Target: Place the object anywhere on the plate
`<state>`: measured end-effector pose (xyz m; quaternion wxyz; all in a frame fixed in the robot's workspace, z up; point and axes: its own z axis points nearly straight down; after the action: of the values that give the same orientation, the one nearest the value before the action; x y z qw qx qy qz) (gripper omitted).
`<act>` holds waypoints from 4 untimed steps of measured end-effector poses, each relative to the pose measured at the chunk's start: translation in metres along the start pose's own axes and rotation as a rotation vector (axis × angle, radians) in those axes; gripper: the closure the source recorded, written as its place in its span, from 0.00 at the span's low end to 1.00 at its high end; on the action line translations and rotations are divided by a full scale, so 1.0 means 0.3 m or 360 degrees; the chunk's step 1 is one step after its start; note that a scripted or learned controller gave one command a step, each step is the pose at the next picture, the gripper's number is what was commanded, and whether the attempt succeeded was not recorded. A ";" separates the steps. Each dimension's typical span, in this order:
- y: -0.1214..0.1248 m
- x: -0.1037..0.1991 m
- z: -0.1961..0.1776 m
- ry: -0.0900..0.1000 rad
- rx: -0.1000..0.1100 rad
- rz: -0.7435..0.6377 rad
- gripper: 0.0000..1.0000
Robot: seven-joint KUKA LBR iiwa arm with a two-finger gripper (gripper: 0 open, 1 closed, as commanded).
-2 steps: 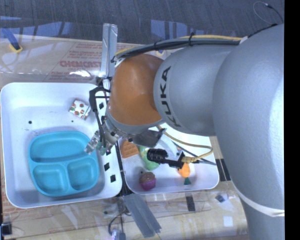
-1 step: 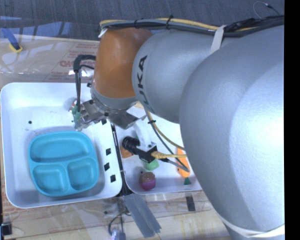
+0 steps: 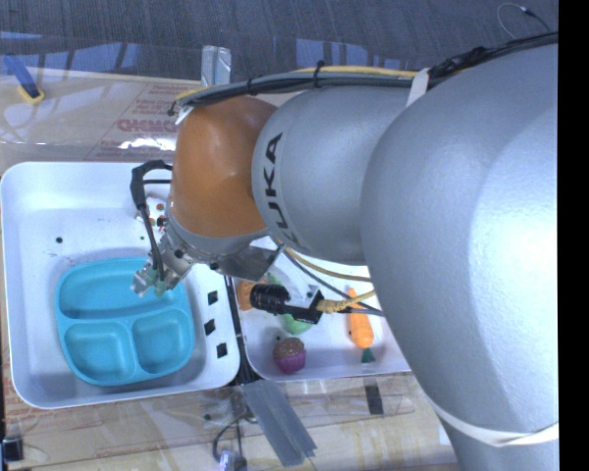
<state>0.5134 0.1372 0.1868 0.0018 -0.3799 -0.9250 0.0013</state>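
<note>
item: gripper (image 3: 153, 281), over the 2 o'clock rim of the blue plate (image 3: 98, 346) in the left bin (image 3: 20, 263). a small greenish object (image 3: 160, 285) sits at its tip; i cannot tell whether it is gripped. i judge the plate's large compartment lies toward 9 o'clock from the tip.

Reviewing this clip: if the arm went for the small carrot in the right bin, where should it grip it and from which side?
The carrot lies flat in the right bin, orange body up-view, green top down-view. I would come straight down from above and close across the thick orange middle, fingers crosswise to its length. The tapering ends would likely slip; the arm overhangs it, so clearance is uncertain.
</note>
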 end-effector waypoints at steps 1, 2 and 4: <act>0.046 -0.275 -0.015 -0.0004 -0.0005 0.0438 1.00; 0.048 -0.275 -0.047 -0.0004 -0.0003 0.0429 1.00; -0.017 0.112 -0.131 0.0001 -0.0002 0.1649 1.00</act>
<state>0.4859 0.1572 0.2263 0.0011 -0.7882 -0.6155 0.0013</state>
